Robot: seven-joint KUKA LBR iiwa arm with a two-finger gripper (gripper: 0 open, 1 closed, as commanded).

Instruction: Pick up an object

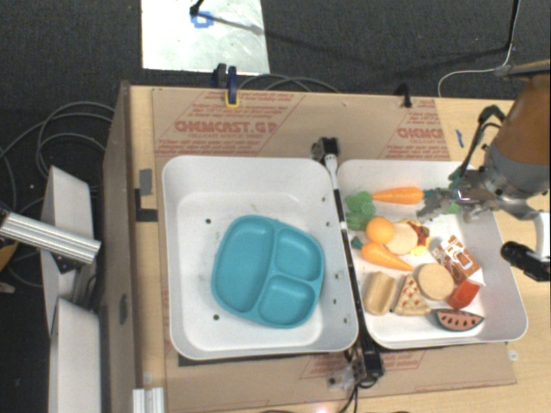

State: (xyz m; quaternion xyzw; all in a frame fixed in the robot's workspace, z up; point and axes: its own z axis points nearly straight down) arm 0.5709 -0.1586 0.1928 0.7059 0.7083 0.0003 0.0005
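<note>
A: Two white bins on the desk [284, 114]. Left bin [185, 188] carries a blue divided tray [267, 269], slightly turned, sitting toward the near right of that bin.

B: And the right bin [508, 312]?

A: Crowded with toy food. A carrot [398, 195] lies across the far side, a green leafy piece [360, 205] just left of it. An orange ball [379, 230] sits below, touching a pale round piece [401, 243]. A second carrot [385, 257] lies slanted near that. Nearer: a bread piece [378, 292], a pizza slice [411, 298], a round bun [435, 280], a watermelon slice [457, 320] at the near edge.

B: The arm?

A: Comes in from the right, orange band [525, 132] above the wrist. The claw [441, 200] hangs over the far right part of the right bin, just right of the first carrot's tip. Whether its prongs are apart or together, I cannot tell; too small and dark. Nothing visibly held.
</note>
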